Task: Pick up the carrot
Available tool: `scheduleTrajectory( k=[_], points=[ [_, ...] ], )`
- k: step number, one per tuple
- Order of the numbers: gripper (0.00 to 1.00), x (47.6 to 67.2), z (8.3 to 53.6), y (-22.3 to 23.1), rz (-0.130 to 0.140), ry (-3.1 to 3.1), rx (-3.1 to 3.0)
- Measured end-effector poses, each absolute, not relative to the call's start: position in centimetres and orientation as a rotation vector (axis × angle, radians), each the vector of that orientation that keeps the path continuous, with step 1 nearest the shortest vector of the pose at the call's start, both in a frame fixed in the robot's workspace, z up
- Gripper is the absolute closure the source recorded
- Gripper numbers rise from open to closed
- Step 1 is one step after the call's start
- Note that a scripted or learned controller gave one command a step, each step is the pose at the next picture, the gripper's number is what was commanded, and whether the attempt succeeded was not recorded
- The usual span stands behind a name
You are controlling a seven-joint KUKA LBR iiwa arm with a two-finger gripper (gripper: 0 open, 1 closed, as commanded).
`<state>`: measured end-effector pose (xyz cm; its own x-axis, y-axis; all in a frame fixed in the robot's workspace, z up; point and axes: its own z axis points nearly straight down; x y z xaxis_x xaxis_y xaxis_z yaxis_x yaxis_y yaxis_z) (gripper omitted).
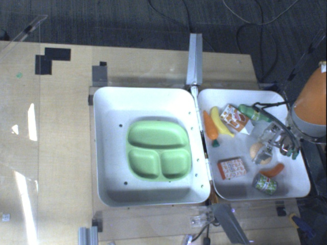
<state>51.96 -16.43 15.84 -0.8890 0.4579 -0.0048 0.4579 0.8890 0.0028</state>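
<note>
camera view: carrot [209,126] by right bin's left wall, well apart from gripper [265,148]

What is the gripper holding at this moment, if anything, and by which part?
It cannot be told. The gripper is low in the right bin, over a small tan item. The carrot lies apart, by the bin's left wall, next to the banana.

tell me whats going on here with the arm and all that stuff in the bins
A grey robot arm with an orange band reaches into the right white bin, its gripper low among the items there. The orange carrot it should pick up lies untouched by the bin's left wall, beside a yellow banana. The left white bin holds a green divided tray.
</note>
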Motion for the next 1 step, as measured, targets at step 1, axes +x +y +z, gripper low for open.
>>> scheduleTrajectory(
  k=[1],
  points=[
    [1.00, 52.14, 19.87, -17.51, -0.001, 3.108, 0.361]
  ],
)
